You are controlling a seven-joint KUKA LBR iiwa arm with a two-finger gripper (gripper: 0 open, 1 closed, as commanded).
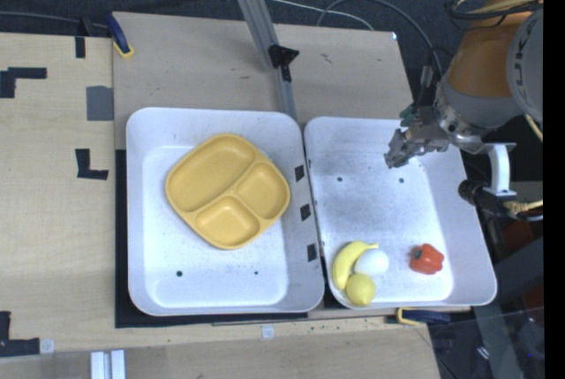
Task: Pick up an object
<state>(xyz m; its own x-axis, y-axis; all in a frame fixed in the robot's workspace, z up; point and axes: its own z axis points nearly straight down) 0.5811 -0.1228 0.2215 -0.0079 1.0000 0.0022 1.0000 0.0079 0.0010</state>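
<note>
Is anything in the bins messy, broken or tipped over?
Nothing looks broken or spilled. The yellow divided plate lies flat but turned at an angle in the left bin. The banana, a white egg-shaped thing, a lemon and a red pepper crowd the right bin's near edge.

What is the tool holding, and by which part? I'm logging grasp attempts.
Nothing. The tool hangs over the right bin, apart from the banana, egg, lemon and red pepper.

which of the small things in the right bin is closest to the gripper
The red piece near the bin's right wall, alone. The banana, white egg and lemon cluster farther from the gripper.
</note>
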